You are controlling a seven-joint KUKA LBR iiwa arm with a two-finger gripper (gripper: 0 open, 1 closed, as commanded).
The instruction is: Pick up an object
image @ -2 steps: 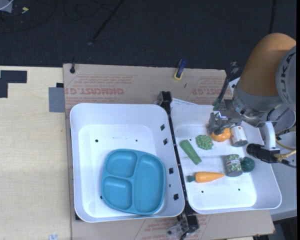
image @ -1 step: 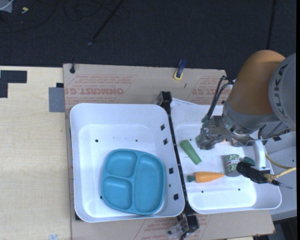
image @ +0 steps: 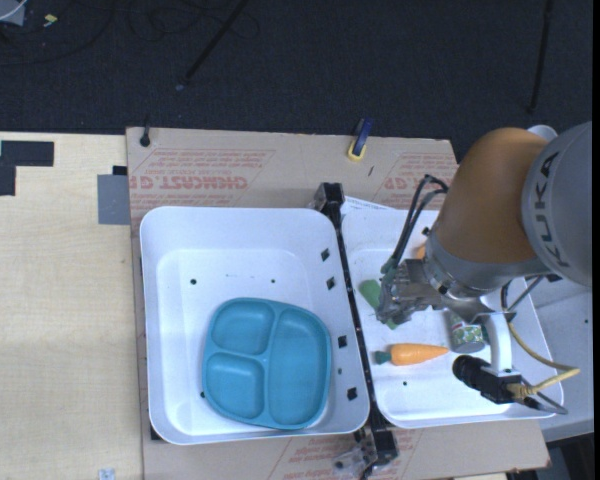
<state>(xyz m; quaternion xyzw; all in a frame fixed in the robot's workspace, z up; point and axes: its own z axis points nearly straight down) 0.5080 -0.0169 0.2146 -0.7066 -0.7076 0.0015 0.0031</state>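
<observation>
A toy carrot (image: 413, 354) is seen lying in the right bin (image: 432, 409), near its front. A green object (image: 369, 292) lies just left of the gripper (image: 391, 311), which is lowered into this bin behind the carrot. Whether it is closed cannot be told. A blue divided plate (image: 267, 364) rests in the left bin (image: 180, 268).

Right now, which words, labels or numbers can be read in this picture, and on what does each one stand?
"KUKA", running sideways, on the grey arm casing.
Red print, upside down, on the cardboard sheet behind the bins: too blurred to read surely.
Label on the small can: too small to read.
</observation>
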